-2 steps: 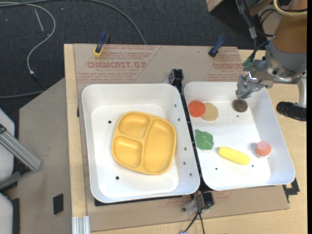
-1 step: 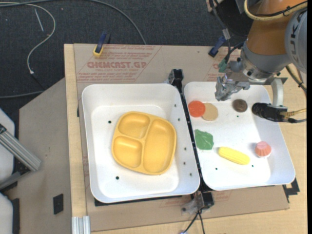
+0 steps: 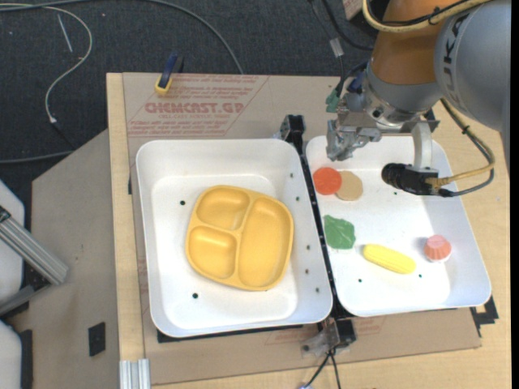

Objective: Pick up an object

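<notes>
While the claw [image 3: 344, 149] is hanging just above the red disc [image 3: 328, 181], with the tan disc [image 3: 349, 186] touching that disc's right side, I cannot tell how wide it is standing. Descending here is risking a pinch on both discs, or a scrape against the bin wall [image 3: 312, 186] just left.

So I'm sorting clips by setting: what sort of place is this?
Probably a robotics lab bench: a robot arm reaching over two white bins, toy food, and loose cables on carpet.
</notes>
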